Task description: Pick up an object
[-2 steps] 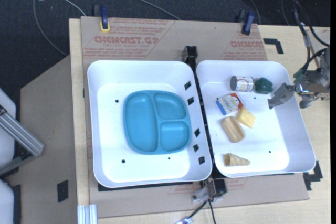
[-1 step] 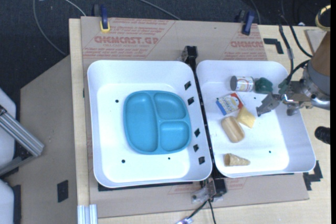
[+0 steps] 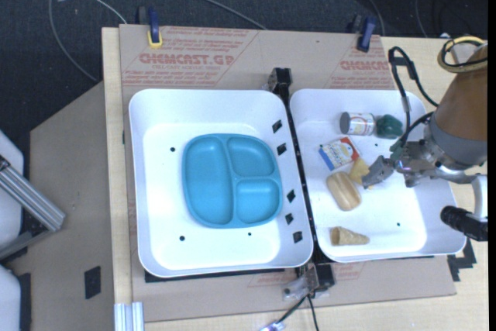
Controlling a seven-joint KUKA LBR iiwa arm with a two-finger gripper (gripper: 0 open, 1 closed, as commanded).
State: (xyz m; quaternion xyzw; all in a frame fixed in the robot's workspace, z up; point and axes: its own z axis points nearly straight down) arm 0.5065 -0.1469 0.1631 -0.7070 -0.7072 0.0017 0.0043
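1. Grey two-finger gripper (image 3: 377, 172) hovers low in the right white bin (image 3: 403, 238), mid-bin toward its right edge; whether its fingers are apart or closed, cannot tell.
2. Tan rounded bread-like piece (image 3: 344, 191) lies just beside it, bin centre, not held.
3. Approach step; next: centre over the piece, descend, close.

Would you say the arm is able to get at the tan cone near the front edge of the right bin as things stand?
Probably yes: the tan cone lies alone on open bin floor, apart from its neighbours, with the end effector just above it in the right bin.
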